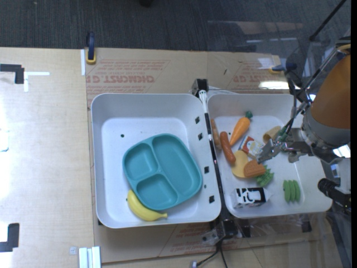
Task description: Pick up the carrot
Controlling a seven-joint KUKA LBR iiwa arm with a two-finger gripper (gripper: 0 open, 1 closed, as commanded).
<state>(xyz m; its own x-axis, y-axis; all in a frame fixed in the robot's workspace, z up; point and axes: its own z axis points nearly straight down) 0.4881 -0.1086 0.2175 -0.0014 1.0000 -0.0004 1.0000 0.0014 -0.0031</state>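
Note:
In the right bin [312, 205], an orange carrot [240, 129] with a small dark green top lies tilted near the back left. A second stubby orange piece [254, 170] with leafy green [265, 177] at its right end rests on a yellow slice [241, 163]. My gripper [269, 151] hangs low over the middle of this bin. It is just above and right of the stubby orange piece and about 60 px to the right of the long carrot. Nothing is visibly held.
A reddish sausage [227, 148] lies left of the carrot, near the bin's wall. A green pea pod [291, 190] and a black-and-white packet [249, 195] sit near the front. The left bin [106, 149] holds a teal divided plate [162, 171] and a banana [144, 207].

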